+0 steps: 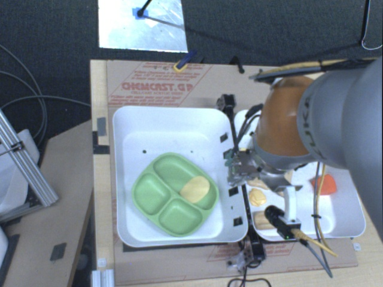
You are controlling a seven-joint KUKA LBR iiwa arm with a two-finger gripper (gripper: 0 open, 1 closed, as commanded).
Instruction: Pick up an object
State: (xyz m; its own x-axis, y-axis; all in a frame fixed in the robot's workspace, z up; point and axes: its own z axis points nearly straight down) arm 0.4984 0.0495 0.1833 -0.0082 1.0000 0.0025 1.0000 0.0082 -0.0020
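- Hovering over the strip between the two bins: gripper (240,173), at the inner edge of the right bin (353,220). Open or closed: cannot tell, masked by the wrist. Nothing seen in its grasp.
- Nearest candidate: small tan piece (257,197) in the right bin, just beside the gripper. Orange piece (326,184) further right, partly under the arm.
- Also available: yellow lump (195,189) on the green divided plate (149,190) in the left bin (173,115), near where the dividers meet.
- Likely failure modes: clipping the bin wall on descent, being this close to the rim; nudging the tan piece aside instead of straddling it; closing on air.
- Surface: white bins on printed cardboard (161,85).
- Room: dark carpet (48,40), shiny sheet (140,17) on it, loose cables (24,100) at left.
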